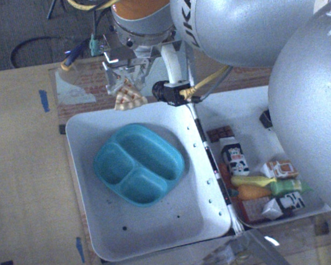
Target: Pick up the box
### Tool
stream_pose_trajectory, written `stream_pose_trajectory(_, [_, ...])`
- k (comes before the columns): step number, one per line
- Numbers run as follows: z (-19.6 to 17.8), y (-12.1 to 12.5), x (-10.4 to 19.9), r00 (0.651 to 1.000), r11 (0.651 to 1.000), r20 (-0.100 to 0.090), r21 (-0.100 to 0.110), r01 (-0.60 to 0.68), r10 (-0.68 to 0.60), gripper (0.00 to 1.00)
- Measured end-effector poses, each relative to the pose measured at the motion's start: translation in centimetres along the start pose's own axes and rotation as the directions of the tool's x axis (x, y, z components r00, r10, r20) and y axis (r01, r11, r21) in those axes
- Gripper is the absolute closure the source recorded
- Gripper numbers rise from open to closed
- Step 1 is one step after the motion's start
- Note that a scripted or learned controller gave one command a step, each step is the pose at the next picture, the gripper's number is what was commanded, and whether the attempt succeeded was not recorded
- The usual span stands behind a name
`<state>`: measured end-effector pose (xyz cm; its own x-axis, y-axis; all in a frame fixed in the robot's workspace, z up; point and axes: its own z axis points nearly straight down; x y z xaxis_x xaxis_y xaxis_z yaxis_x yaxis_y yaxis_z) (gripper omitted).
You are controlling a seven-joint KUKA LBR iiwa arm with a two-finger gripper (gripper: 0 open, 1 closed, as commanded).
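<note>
My gripper [126, 86] hangs over the far rim of the left bin [80, 193], fingers pointing down. They are shut on a small tan piece with a lattice pattern [129, 97], which hangs at the tips. The boxes lie in the right bin [236, 101], well away from the gripper. They are a dark brown box [221, 133], a black-and-white carton [235, 160], a small orange-and-white carton [283, 169] and a dark carton [288, 202]. The arm hides the right part of that bin.
A blue divided plate [138, 163] lies in the left bin. A yellow banana [252, 179], an orange carrot [251, 191] and a green item [286, 188] crowd the cartons. Cables [85, 48] hang near the gripper.
</note>
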<state>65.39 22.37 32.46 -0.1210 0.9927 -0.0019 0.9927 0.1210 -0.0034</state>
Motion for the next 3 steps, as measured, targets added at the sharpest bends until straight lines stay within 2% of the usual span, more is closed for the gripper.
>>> stream_pose_trajectory(1, [4.3,1.2,-0.4,1.000,1.000,0.001,0.002,-0.001,0.001,1.00])
stream_pose_trajectory(2, [-4.6,1.1,-1.4,0.990,0.990,0.000,-0.003,0.140,-0.140,1.00])
stream_pose_trajectory(3, [-11.0,1.1,-1.7,0.980,0.980,0.001,-0.003,0.199,-0.199,1.00])
